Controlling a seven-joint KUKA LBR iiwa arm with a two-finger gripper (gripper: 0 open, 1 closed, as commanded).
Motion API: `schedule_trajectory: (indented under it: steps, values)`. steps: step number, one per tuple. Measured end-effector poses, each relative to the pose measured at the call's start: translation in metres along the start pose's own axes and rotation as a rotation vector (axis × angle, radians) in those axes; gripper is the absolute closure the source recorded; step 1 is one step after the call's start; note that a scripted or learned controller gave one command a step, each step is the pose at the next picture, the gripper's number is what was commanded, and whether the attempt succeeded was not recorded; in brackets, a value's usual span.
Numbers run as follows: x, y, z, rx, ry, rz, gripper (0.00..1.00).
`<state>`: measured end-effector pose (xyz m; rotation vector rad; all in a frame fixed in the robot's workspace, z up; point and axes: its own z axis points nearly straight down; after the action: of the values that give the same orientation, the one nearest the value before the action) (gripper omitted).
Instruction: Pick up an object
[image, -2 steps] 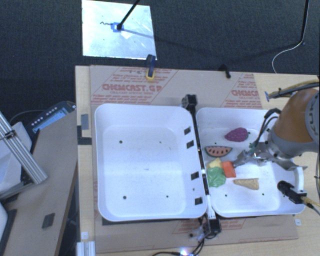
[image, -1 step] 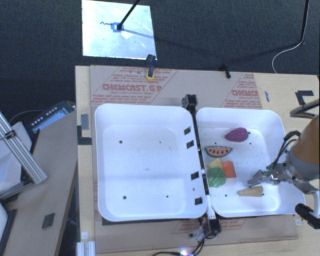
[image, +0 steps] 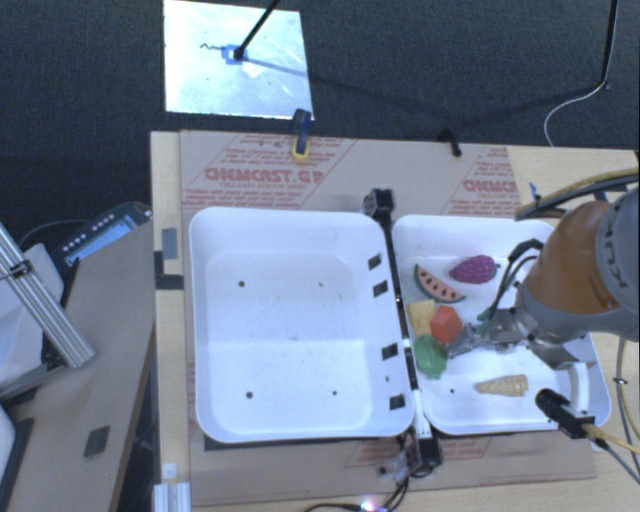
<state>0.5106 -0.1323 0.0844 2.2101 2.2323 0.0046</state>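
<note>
At the right of the frame, the gripper (image: 468, 338) reaches into the right bin (image: 572, 410), beside a red toy (image: 446, 324) and a green one (image: 430, 356). A watermelon slice (image: 438, 283), purple grapes (image: 473, 269) and a cone (image: 502, 385) lie nearby.

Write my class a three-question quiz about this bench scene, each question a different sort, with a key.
1. True or false: the purple grape-bunch toy lies in the left white bin.
2. Multiple choice: which toy lies nearest the right white bin's front rim? A) red-and-green watermelon slice toy B) tan cone-shaped toy C) purple grape-bunch toy
3. Fill in: the end effector sits just right of the ___ rounded toy.

Key: 1 false, it lies in the right bin; 2 B; 3 red.
</note>
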Motion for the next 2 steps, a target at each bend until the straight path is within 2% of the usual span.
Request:
schedule_trajectory:
  steps: [1, 2]
  values:
    - [0.04, 0.051, 0.0, -0.003, -0.002, 0.0, 0.0]
    - [0.037, 0.049, -0.011, -0.001, -0.002, 0.005, 1.0]
